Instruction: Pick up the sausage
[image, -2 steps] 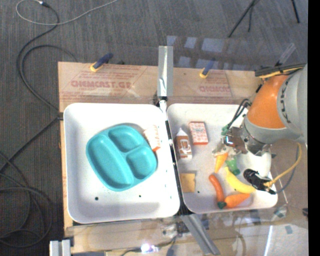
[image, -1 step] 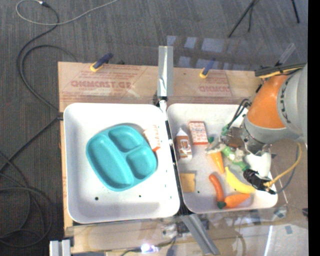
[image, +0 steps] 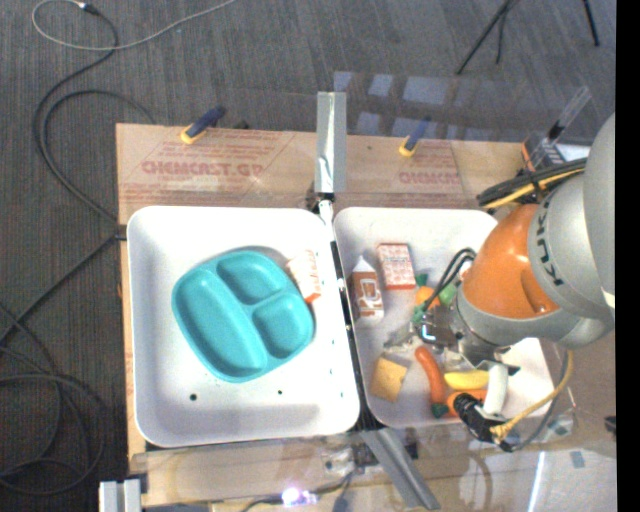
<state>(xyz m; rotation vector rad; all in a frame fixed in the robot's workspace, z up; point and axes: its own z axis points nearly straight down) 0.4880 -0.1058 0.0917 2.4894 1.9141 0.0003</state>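
1. The gripper (image: 428, 326) hangs low over the right bin (image: 452, 222), under the arm's orange band (image: 505, 275). The wrist hides most of it. From here I cannot tell whether it is open or closed, and I see nothing held in it.
2. Just below the gripper, toward the bin's front edge, lies the sausage (image: 430, 367), an orange-red, stubby length set at a slant. Its upper end comes close under the gripper. Whether the two touch is hard to say.
3. A yellow banana (image: 466, 380) lies just beside the sausage, on the arm's side.
4. A yellow block (image: 390, 378) sits on the sausage's other side, down and left of the gripper.
5. Left of the gripper, a brown and white carton (image: 367, 296) lies by the bin's inner wall.
6. A little further up and left of the gripper is a small red box (image: 396, 265).
7. Well to the gripper's left, across the divide, the left bin (image: 160, 400) holds a teal divided plate (image: 243, 313).
8. An orange and white piece (image: 307, 276) rests against the plate's edge on the side nearest the gripper.
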